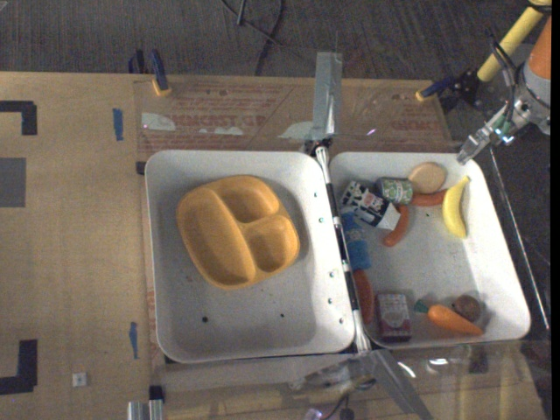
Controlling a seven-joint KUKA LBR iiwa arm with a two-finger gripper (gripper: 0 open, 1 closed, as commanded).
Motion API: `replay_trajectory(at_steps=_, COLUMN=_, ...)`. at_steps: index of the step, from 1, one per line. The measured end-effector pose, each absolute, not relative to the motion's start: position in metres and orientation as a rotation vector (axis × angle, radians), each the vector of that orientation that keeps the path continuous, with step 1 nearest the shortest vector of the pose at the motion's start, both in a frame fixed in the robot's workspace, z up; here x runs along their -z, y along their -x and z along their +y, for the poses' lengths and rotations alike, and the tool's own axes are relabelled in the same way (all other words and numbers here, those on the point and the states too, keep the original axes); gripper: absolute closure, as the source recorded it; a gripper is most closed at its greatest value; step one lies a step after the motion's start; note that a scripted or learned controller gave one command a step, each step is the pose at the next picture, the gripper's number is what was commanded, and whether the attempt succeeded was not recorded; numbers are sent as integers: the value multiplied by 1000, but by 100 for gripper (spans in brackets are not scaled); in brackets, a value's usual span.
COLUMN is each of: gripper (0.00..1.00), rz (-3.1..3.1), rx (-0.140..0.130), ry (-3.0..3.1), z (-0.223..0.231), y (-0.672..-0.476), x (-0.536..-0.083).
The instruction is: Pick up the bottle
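Dark green and small, the plastic bottle [395, 190] lies on its side in the right white bin [437, 261], down and left of the gripper [472, 150]. It looks light, hard and slippery; grab its round middle.

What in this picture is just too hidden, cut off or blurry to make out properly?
- Gripper, camera view: small and blurred, so its finger state is unclear.
- Arm: cut off by the right edge.
- Bottle: label too small to read, and it is partly hidden behind the carton.
- Small box in the right bin: print is illegible.
- Brown item: partly behind the carrot, so I can't identify it.
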State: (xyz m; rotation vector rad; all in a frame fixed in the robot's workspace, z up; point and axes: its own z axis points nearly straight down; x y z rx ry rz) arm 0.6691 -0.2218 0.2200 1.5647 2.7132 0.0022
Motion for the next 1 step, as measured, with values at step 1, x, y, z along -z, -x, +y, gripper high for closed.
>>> replay_trajectory(at_steps=1, gripper=100, rz=2917, rx=-1, ry=-1137, z=-221, y=-669, x=-286)
